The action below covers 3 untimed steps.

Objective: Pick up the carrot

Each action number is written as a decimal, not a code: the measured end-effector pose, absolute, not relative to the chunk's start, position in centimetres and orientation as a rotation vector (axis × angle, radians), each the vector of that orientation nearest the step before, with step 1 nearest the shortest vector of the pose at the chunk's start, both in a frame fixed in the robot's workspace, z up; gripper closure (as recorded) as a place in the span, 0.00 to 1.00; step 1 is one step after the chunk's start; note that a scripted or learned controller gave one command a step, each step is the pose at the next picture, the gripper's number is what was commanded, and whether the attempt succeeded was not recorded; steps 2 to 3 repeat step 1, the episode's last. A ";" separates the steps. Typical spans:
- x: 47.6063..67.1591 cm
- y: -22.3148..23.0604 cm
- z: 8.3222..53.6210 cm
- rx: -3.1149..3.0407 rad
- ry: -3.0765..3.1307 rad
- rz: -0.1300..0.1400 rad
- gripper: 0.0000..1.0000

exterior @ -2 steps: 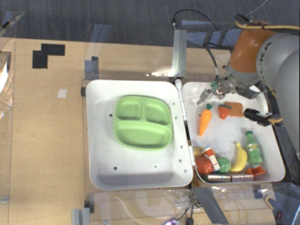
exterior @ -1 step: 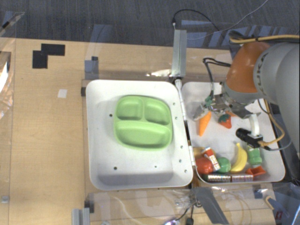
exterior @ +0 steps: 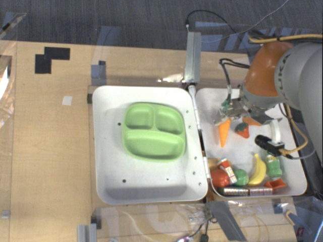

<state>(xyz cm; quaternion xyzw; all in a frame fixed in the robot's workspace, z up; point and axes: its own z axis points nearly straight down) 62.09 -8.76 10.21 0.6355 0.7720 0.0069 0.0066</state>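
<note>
One tapered orange carrot (exterior: pixel 223 132) lies below the gripper (exterior: pixel 228 110) at twelve o'clock; I cannot tell its grasp. Perhaps a strawberry (exterior: pixel 243 130) crowds three o'clock, a curved banana (exterior: pixel 258 169) five.

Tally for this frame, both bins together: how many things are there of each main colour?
Green: 3 (plate, ball, block)
Yellow: 1 (banana)
Orange: 1 (carrot)
Red: 4 (tomato, strawberry, box, small piece)
Dark: 1 (bar)
Total: 10
</note>
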 end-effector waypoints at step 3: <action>65.0 -2.6 18.7 2.159 2.275 0.007 1.00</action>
